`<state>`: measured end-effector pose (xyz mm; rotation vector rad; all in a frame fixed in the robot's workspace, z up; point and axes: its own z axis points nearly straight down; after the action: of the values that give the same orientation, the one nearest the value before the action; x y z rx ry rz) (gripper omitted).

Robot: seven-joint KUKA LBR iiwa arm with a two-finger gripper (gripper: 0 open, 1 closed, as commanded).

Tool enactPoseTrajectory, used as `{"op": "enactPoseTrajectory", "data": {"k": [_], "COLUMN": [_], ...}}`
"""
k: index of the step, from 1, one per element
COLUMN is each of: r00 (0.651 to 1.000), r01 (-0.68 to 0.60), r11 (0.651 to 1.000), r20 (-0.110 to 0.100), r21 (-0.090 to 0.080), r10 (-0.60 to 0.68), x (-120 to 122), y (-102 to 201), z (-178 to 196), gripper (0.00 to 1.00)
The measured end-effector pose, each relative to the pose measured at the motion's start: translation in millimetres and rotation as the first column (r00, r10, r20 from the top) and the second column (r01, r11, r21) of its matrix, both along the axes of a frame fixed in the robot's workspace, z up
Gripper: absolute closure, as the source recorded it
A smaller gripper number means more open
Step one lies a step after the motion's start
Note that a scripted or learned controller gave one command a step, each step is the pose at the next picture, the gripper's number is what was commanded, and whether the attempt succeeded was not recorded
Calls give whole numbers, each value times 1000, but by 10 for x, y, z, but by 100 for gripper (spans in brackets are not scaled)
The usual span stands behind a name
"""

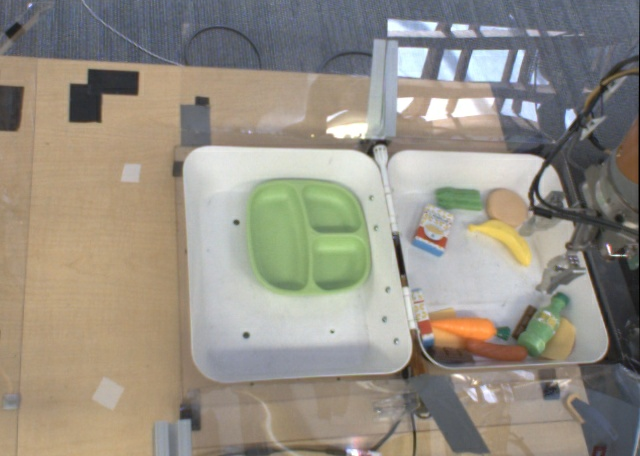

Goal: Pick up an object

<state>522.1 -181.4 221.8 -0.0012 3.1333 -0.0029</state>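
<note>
The gripper (560,274) is hanging over the right bin (470,274), just above the green bottle (541,325); whether it is gripping anything I cannot tell; nothing looks lifted, so the pick is seemingly still ahead; the banana (503,240) and carrot (463,328) are lying nearby.

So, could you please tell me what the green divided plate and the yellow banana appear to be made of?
The green divided plate in the left white bin looks like moulded plastic with a matte finish: uniform colour, soft rounded compartment ridges, no sharp glare. The yellow banana in the right bin seems to be a plastic toy: even, smooth colour with no bruising, though real fruit cannot be ruled out.
</note>
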Motion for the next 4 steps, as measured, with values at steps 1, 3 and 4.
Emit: {"op": "enactPoseTrajectory", "data": {"k": [1,3,4], "r00": [999,962,955], "r01": [43,273,297], "r11": [999,962,955], "r20": [5,6,6], "r21": [-2,3,3], "r10": [-43,-273,-297], "x": [295,961,967], "y": [22,495,22], "z": [-1232,-677,-1324], "gripper": [0,0,0]}}
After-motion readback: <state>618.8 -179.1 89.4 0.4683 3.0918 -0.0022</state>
